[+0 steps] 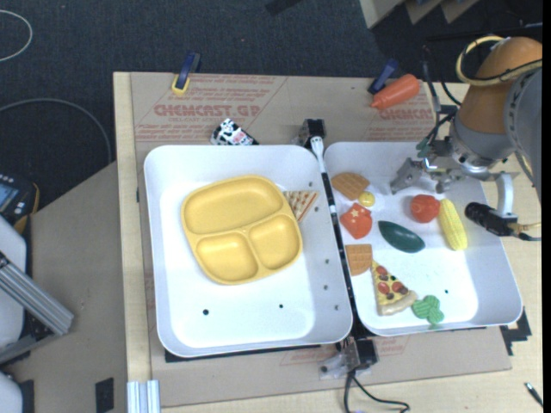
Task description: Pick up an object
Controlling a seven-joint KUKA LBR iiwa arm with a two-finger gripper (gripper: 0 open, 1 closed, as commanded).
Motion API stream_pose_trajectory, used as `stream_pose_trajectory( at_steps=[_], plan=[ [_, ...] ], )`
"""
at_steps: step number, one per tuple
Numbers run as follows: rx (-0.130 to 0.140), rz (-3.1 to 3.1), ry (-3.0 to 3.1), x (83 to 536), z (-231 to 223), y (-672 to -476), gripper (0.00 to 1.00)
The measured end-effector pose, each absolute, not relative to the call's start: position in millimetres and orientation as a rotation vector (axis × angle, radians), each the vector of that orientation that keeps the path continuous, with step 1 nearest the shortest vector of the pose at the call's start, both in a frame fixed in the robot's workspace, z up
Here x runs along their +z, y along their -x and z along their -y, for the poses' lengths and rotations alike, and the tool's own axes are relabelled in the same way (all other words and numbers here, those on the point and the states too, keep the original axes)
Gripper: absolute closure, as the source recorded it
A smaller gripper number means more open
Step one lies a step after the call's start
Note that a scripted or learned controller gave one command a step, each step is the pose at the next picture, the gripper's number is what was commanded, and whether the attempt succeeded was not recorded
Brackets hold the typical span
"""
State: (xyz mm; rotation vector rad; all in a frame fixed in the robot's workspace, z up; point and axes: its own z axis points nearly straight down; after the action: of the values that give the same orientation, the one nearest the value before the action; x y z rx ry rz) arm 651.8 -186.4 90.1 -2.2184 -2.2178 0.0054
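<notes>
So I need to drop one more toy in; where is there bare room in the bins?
Bare floor lies in the left bin below the yellow tray, and in the right bin's right corner past the corn. The right bin's middle is crowded.

In the right bin (495,286), toy food crowds the left and middle: a red tomato (424,207), a corn cob (453,224), a dark green piece (401,236) and a pizza slice (390,287) lie near one another, with narrow gaps between. Bare floor lies open along its right side. In the left bin (172,299), a yellow divided plate (241,228) fills the centre; the near strip is open.
</notes>
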Motion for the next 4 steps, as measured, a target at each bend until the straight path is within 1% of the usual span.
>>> stream_pose_trajectory(
  at_steps=[1, 2, 3, 4],
  plan=[
    [0.003, 2.221, 2.218, 84.7, 185.6, -652.0, 0.00],
    [0.001, 2.225, 2.220, 96.3, 185.6, -653.0, 1.00],
    [-0.004, 2.226, 2.224, 143.2, 177.3, -653.5, 1.00],
    [-0.006, 2.228, 2.225, 206.7, 173.9, -657.7, 1.00]
  ],
)
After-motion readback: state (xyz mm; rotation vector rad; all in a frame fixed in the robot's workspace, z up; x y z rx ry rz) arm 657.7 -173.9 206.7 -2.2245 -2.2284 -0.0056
